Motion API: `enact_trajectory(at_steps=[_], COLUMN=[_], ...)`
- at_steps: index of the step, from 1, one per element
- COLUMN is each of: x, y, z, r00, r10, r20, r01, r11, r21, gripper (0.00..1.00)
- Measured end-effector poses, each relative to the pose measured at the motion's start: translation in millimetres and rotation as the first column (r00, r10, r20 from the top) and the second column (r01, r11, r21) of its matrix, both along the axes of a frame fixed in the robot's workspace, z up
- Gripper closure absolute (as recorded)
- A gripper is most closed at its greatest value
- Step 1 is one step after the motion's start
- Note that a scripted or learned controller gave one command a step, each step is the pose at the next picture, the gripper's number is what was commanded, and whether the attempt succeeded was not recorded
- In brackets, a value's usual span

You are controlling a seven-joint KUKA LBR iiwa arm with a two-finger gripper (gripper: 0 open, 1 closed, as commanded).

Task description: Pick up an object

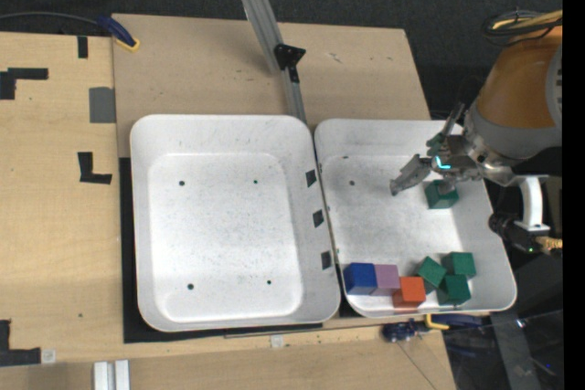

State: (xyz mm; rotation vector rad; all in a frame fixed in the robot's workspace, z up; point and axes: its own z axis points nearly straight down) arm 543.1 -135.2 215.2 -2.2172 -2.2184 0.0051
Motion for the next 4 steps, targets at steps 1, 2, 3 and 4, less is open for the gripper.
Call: enact_trajectory(at_steps=[1, 2, 3, 4], x=[1, 1, 8, 7], y=[0, -6, -5, -4], z=[2, -44, -92, -125], r00=[1.000, 1.000, 1.000, 1.000], r10=[0.001, 0.000, 0.001, 0.001], r20=[0.004, 0.000, 0.000, 0.002], r01=[-0.001, 0.000, -0.001, -0.001], r11=[1.000, 1.000, 1.000, 1.000], r21=[-0.001, -0.002, -0.001, -0.002], gripper=[0.00, 0.00, 0.00, 0.00])
